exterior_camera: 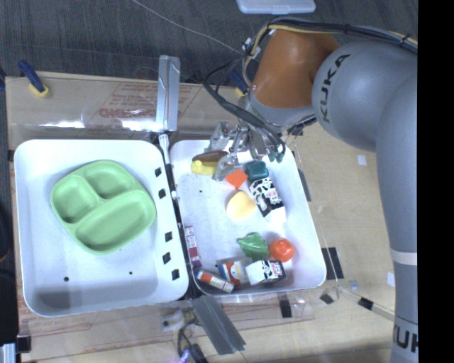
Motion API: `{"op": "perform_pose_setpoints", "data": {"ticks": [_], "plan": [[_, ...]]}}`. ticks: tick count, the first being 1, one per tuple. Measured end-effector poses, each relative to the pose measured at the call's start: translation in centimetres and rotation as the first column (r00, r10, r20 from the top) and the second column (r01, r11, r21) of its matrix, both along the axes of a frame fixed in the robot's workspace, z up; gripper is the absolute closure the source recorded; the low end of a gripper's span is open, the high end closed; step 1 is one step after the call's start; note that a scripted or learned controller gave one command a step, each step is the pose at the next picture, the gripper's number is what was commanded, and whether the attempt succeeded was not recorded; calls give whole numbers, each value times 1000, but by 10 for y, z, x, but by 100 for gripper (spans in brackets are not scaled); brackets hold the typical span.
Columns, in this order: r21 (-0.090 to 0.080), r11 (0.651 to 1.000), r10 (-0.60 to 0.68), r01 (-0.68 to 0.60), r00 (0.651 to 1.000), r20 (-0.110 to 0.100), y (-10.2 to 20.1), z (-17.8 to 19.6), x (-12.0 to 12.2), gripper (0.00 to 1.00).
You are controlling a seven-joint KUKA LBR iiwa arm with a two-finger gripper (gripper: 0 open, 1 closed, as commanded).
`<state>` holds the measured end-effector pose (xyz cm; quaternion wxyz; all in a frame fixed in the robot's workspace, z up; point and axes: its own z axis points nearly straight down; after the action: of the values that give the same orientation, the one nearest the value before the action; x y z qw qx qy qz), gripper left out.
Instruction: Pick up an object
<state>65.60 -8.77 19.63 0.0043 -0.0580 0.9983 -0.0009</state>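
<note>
A wooden bench (340,205) fills most of the view. Dark grey carpeted floor (85,32) runs along 12 o'clock. A pale flat fixture (275,6) sits at 12 o'clock. Black tape marks (331,262) lie toward 4 o'clock. Lighting is even.

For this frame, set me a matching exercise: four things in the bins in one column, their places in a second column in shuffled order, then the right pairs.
Things
1. green divided plate
2. yellow lemon
3. orange ball
4. gripper

Places
A. near the front right corner of the right bin, beside a green leafy toy
B. at the far end of the right bin, over the toys there
C. in the left bin
D. middle of the right bin, next to a black-and-white carton

Pairs: 1-C, 2-D, 3-A, 4-B
</note>
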Motion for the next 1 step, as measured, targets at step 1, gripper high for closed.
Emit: {"op": "perform_pose_setpoints", "data": {"ticks": [1], "plan": [[1,999,-43,43,999,-5,32,17,2,100]]}}
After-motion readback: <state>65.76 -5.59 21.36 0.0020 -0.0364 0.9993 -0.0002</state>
